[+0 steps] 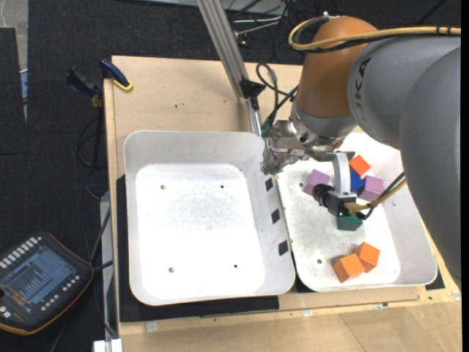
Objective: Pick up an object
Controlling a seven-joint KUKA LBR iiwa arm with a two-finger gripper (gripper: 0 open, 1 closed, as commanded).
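Observation:
My gripper [279, 158] hangs low over the far left corner of the right bin [308, 259], close to the wall between the two bins. Just right of it lies a purple block [318, 180]. Further right cluster an orange block [360, 165], a blue block [357, 182] and a second purple block [373, 188]. A dark green block [349, 223] lies a little nearer the front. Two orange blocks [348, 268] [369, 255] sit side by side near the bin's front edge. I see nothing between the gripper's tips.
The left bin [146, 152] stands beside the right one, their rims touching. The big grey arm covers the right bin's far right part. A metal rod [223, 39] slants down from the back toward the bins' shared far corner.

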